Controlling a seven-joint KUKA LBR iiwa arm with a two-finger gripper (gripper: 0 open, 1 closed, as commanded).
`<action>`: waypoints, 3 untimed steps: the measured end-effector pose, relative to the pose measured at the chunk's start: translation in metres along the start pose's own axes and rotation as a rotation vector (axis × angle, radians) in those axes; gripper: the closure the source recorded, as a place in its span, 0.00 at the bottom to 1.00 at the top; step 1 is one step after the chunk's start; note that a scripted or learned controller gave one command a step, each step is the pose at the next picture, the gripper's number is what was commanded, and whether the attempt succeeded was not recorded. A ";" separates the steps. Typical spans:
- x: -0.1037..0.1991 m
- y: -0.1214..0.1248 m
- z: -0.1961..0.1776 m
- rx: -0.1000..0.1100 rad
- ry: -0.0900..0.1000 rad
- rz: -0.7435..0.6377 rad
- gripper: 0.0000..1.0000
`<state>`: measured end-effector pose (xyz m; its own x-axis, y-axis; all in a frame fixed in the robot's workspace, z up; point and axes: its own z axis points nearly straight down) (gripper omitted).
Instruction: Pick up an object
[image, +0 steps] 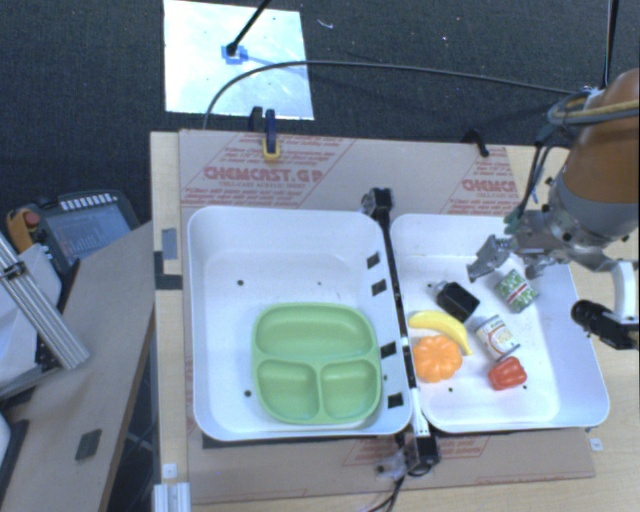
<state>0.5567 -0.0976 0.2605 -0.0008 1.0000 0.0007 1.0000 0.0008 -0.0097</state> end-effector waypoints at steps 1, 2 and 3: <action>0.000 0.002 -0.006 -0.011 -0.001 -0.002 0.00; 0.009 0.007 0.042 -0.007 0.000 -0.002 0.00; 0.009 0.011 0.105 -0.006 0.000 0.000 0.00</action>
<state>0.5664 -0.0889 0.1556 -0.0008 1.0000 0.0008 1.0000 0.0008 -0.0042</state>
